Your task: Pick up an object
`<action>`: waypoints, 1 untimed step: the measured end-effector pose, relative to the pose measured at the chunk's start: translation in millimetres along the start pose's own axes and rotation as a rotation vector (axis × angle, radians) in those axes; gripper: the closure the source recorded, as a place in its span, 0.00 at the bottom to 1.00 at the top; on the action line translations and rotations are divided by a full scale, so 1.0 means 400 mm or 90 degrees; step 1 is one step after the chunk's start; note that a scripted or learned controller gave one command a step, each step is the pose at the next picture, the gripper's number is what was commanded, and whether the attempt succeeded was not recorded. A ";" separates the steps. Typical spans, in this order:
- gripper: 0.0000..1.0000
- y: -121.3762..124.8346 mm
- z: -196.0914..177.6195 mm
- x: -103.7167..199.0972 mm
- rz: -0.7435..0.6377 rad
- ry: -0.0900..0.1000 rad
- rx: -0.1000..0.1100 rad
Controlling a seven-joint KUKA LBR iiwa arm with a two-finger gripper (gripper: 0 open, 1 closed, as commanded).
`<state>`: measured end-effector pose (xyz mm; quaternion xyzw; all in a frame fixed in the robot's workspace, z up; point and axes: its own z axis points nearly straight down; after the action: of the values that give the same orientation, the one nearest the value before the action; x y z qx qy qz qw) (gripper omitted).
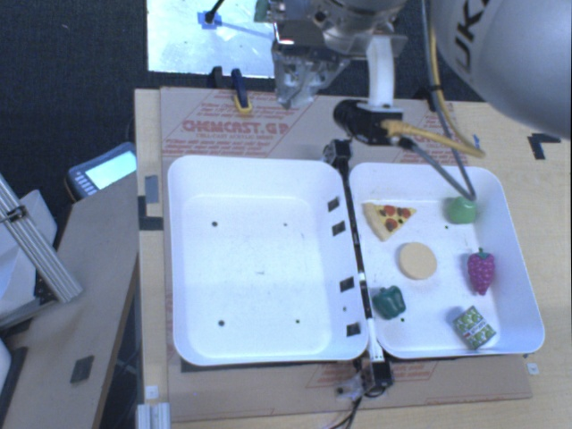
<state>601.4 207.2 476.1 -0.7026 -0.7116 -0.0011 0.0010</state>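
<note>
Seen from above at a slant: a pale wooden worktop carrying a cardboard sheet printed in red, and on it two shallow white bins side by side, hinged together by a dark strip down the middle. Beyond the worktop's far edge, dark carpet and a bright rectangular patch of floor. At the worktop's left edge, a small blue-screened device. Left bin plain white inside with a few tiny dots. Right bin holding six toy foods. Near its far left corner, a pizza slice, yellow with red spots, long axis across the bin, tip pointing toward the hinge. Toward the far right corner, a round green fruit. At the centre, a flat tan round biscuit. By the right wall, a purple grape bunch, long axis running far to near, narrow end toward the near edge. Against the hinge on the near side, a dark green pepper. At the near right corner, a small green and white carton, lying tilted. Grey arm entering from the upper right, its claw hanging above the cardboard past the far edge of the left bin, well apart from every toy; open or closed, cannot tell.
</note>
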 end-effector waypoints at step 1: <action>1.00 -0.232 -0.060 -0.127 0.009 0.000 -0.002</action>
<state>509.3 154.9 500.1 -0.7075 -0.7067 -0.0019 -0.0003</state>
